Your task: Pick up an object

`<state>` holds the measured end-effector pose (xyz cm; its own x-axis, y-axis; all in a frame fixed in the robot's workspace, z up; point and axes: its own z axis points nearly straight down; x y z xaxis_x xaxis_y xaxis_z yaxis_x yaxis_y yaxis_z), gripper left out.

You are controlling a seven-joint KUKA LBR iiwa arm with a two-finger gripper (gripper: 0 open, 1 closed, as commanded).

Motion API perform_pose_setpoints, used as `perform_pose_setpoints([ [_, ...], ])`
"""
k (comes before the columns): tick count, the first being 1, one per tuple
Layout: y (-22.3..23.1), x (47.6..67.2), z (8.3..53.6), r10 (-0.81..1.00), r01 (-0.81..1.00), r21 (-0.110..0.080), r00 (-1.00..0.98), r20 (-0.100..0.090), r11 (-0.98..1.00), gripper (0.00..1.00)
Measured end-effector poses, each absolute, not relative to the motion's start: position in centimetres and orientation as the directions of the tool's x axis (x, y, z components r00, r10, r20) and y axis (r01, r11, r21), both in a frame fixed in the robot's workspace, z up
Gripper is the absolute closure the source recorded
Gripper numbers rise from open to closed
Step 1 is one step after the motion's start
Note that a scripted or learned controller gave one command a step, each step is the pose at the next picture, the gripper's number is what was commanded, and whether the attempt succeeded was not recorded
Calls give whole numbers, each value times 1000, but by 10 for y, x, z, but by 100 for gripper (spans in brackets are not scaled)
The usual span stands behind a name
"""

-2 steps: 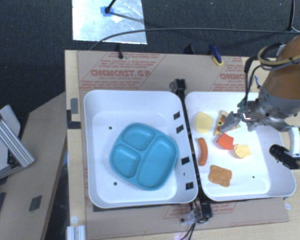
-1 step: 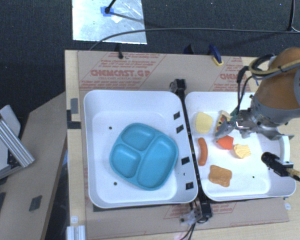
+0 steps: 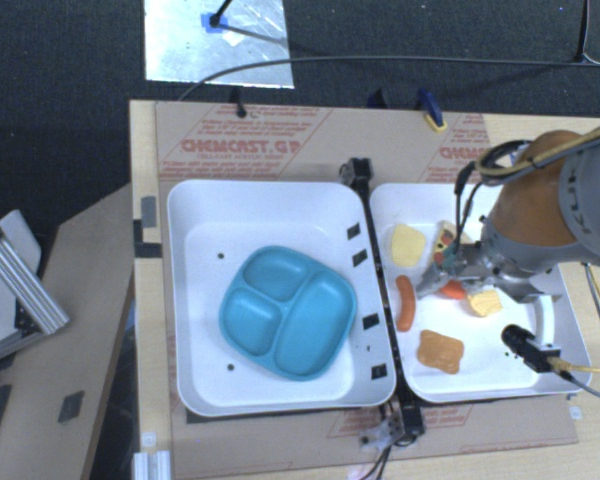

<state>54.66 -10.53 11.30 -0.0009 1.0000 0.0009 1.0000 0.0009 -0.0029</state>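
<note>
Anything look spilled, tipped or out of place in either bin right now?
Nothing stands out. The blue divided plate sits flat in the left bin. In the right bin, the red sausage, yellow piece and orange-brown piece lie apart on the floor. The gripper is low among other small items there.

— Can any lettering be read?
— Red print on the brown sheet covering the worktop reads "CHEMCAST GP".
— Anything else?
— More red print near its right corner, too partial to read.

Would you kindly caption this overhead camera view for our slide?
KUKA arm's tool low among food toys in right bin; blue divided plate in left bin.
</note>
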Motion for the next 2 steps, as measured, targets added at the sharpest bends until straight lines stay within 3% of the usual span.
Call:
perform_pose_setpoints([
  [1,-105,547,83,1000,1000,-1,-1,1,1,0],
  [2,-105,548,96,1000,1000,2,-2,1,2,100],
])
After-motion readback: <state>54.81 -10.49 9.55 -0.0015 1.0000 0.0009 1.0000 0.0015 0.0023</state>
